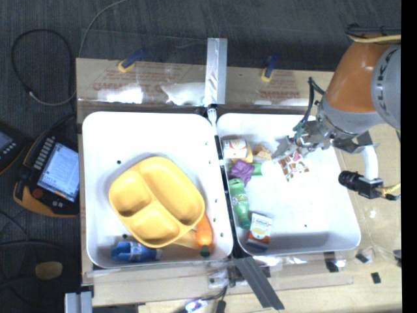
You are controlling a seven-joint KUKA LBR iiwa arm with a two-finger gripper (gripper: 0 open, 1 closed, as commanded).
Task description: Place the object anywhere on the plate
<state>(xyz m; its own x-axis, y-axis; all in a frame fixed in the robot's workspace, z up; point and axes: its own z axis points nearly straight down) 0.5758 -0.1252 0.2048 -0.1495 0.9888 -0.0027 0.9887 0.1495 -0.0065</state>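
— What do we see round the plate (156, 201)?

— It fills the left bin (98, 129); a carrot (204, 232) and a blue bottle (133, 251) lie at its near edge, partly tucked under it.

— And the gripper (296, 143)?

— Over the right bin's (326, 233) far edge, above a red-and-white wrapper (294, 165). We cannot tell how its jaws stand. Small packets (244, 188) crowd that bin's left wall.

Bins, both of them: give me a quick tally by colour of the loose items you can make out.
Yellow: 1, the plate
Orange: 1, carrot
Blue: 1, item
Purple: 1, item
Green: 1, bottle
Multicoloured packets or cartons: 3, at
Total: 8; small scraps near the gripper uncounted.
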